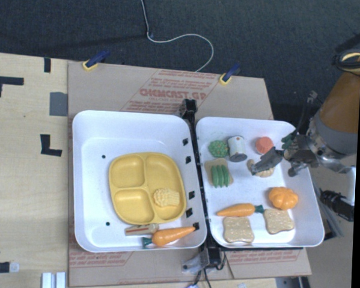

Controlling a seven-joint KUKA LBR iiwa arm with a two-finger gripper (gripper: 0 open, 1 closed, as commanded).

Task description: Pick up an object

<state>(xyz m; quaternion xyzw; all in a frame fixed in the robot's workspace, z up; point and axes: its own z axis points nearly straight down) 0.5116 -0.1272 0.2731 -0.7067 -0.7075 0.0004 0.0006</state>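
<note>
My gripper hangs over the right bin near its right wall, with the orange-banded arm behind it. Its fingers stand open, one reaching left and one to the right. A small brown piece lies at the tip of the left finger, not between the two. A red tomato sits just behind it. An orange fruit lies in front of the gripper. A silver tin, broccoli and green beans lie to the left.
The right bin's front holds a carrot and two bread slices. The left bin holds a yellow divided plate with corn, and another carrot at its front.
</note>
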